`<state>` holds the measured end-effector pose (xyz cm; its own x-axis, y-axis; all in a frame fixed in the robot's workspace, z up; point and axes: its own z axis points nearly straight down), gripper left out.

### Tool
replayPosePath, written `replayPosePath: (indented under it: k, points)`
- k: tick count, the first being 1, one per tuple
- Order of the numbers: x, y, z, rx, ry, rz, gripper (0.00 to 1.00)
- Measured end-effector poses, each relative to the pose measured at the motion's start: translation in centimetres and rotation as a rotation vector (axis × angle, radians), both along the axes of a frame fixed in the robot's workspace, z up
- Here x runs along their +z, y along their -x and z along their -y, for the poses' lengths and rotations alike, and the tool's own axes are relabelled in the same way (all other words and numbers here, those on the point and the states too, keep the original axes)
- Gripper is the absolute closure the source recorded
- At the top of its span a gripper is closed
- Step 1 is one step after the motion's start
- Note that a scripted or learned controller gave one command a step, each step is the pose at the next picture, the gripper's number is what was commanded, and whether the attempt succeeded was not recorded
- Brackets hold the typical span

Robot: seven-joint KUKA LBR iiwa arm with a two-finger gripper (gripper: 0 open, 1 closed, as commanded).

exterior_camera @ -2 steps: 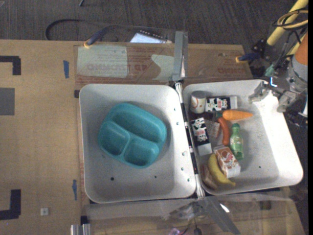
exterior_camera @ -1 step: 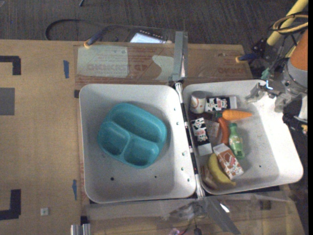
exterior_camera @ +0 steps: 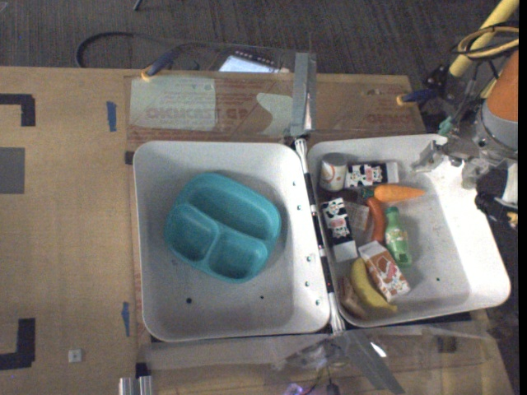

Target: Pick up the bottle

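The bottle is small and green with a lighter cap, lying in the right bin near its middle, cap end toward the back. A carrot lies just behind it and a red-and-white carton just in front. My gripper hangs over the back right corner of that bin, well above and to the right of the bottle. Nothing shows in its grasp.
The right bin's left side is crowded: a white cup, two cow-print cartons, a red sausage and a banana. The left bin holds a teal divided plate. Cables trail at the back right.
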<state>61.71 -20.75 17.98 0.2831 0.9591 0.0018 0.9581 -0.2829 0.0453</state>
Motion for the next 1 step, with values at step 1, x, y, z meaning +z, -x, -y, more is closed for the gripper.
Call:
replayPosePath:
  k: [1]
  points:
    - [-0.14, 0.19, -0.15, -0.011, 0.003, 0.011, 0.00]
